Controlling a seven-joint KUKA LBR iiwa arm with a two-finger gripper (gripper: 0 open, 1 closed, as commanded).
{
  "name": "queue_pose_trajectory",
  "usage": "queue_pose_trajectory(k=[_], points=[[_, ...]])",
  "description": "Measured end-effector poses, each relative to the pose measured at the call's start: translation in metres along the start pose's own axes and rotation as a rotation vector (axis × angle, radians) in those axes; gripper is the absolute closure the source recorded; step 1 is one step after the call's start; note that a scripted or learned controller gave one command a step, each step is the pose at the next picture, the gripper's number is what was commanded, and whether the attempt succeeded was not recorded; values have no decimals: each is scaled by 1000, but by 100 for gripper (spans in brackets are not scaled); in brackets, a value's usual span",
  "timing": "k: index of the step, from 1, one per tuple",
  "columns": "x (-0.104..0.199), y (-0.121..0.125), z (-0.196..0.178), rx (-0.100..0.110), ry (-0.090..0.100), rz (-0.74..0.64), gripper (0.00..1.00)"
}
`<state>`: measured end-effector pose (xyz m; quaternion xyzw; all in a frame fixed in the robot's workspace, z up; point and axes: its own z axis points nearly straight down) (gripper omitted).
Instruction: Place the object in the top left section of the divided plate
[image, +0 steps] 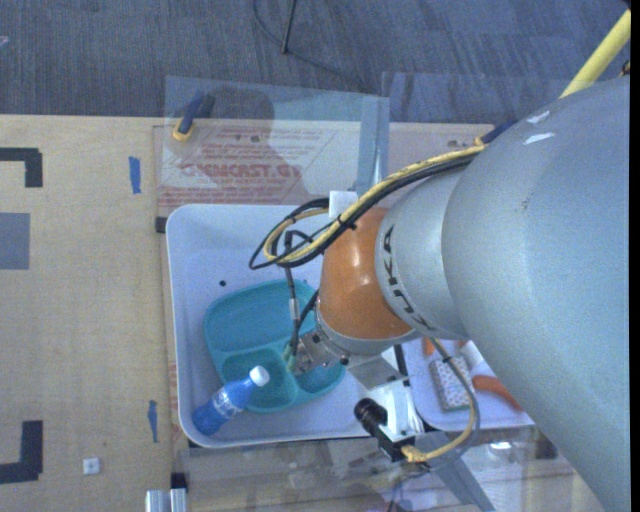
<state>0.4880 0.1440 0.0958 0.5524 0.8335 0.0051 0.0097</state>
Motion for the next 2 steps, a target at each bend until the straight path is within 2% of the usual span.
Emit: queue_pose_trajectory(k=[1,2], points=[[-21,-13,-241,20,9,114,100],[16,-2,-61,20,11,-3,100]])
